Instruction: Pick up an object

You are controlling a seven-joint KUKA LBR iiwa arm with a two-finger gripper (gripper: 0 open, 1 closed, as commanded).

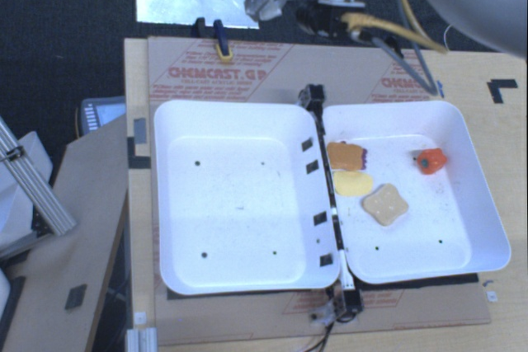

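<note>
While the tool (266,2) hovers high, toast (385,204) lies well apart.

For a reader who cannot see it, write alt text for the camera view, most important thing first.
The tool hangs above the bench's far edge, beyond two white bins. The right bin holds an orange toy, an orange-brown piece, a yellow disc and a tan toast-like piece. The left bin sits beside it.
</note>
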